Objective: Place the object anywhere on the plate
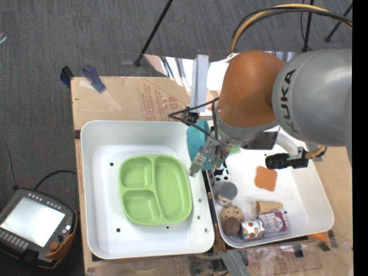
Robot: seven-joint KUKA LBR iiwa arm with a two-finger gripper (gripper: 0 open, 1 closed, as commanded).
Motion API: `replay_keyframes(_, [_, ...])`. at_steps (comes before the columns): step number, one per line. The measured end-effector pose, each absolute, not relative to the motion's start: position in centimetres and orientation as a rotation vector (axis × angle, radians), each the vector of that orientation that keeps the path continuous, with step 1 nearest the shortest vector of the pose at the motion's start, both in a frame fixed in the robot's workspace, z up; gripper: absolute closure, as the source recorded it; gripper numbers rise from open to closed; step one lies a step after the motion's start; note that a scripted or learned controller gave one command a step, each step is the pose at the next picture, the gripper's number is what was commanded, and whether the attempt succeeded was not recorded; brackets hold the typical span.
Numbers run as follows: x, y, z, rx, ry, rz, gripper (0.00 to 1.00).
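Bench (115,94) bearing two shallow white bins side by side. Nearest, in right white bin (322,209): small tin can with red-patterned label (253,229), pink packet (275,222), round brown biscuit (232,213), cone-shaped tan wafer (268,206), grey cylinder (227,190), orange flat square piece (266,179). Left white bin (98,148) holding light-green three-compartment plastic plate (155,189), compartments bare. Claw (202,161) hanging over seam between bins, just beside plate's right rim; teal object (197,138) behind it. Cannot tell claw's opening or any hold. Grey arm with orange band (253,91) above right bin.
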State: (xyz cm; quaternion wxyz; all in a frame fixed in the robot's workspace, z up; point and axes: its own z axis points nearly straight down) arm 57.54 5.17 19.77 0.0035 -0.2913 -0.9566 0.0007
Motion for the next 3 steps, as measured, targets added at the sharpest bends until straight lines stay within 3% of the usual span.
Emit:
replay_keyframes(1, [52.6, 11.3, 12.8, -0.676, -3.058, 0.005, 1.00])
replay_keyframes(2, [50.3, 15.4, 27.5, 0.013, -3.146, -0.004, 1.00])
replay_keyframes(3, [50.3, 15.3, 27.2, 0.010, -3.140, -0.001, 0.00])
